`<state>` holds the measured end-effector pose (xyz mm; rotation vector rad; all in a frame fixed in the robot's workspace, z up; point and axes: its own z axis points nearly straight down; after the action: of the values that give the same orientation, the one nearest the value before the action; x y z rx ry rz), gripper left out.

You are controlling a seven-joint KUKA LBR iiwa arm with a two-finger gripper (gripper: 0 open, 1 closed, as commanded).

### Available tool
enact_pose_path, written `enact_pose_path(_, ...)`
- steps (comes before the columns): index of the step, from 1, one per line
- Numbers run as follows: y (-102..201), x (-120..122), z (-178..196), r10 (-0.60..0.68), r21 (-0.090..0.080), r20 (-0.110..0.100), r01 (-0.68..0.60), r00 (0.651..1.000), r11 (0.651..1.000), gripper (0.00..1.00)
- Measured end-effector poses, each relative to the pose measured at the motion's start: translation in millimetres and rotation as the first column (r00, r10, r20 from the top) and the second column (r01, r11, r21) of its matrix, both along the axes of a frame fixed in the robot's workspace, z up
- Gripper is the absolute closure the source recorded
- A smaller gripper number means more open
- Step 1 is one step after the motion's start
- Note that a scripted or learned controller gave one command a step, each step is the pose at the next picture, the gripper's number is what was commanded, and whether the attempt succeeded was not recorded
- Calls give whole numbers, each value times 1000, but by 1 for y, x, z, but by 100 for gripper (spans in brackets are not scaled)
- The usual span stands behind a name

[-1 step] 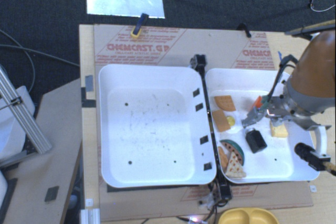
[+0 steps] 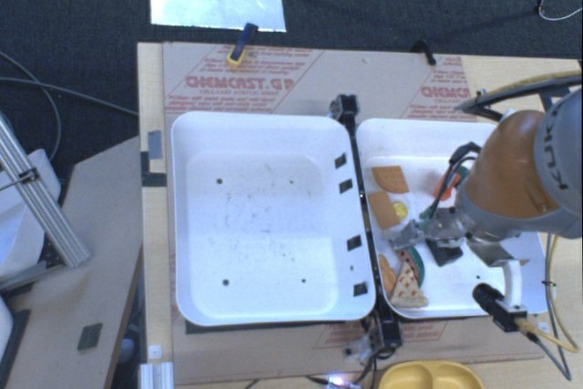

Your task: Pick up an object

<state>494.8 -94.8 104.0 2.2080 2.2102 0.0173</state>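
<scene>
Two white bins side by side on bench: left bin (image 2: 264, 214), right bin (image 2: 455, 287).
Contents, right bin: several flat food-like pieces along left wall — tan square (image 2: 390, 179) uppermost, orange round piece (image 2: 384, 211) below it, green-edged piece (image 2: 412, 263) and pizza-like wedge (image 2: 407, 290) nearest front corner.
Arm: reaching over right bin from right, orange band above wrist.
Gripper (image 2: 414, 230): low in bin, just beside orange round piece and above green-edged piece; finger state cannot be told at this size and blur.
Progress: nothing visibly lifted; all pieces lying on bin floor. Judged at approach or grasp stage; closing, lifting and confirming hold remaining.
</scene>
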Motion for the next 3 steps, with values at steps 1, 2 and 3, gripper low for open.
enact_pose_path(1, -4, 2, 11, -3, -7, 9, 3, 1000, 1000, 100)
enact_pose_path(2, 40, -7, 101, 8, 5, -13, -8, 1000, 1000, 100)
enact_pose_path(3, 109, 12, 79, 10, 7, -19, -10, 1000, 1000, 100)
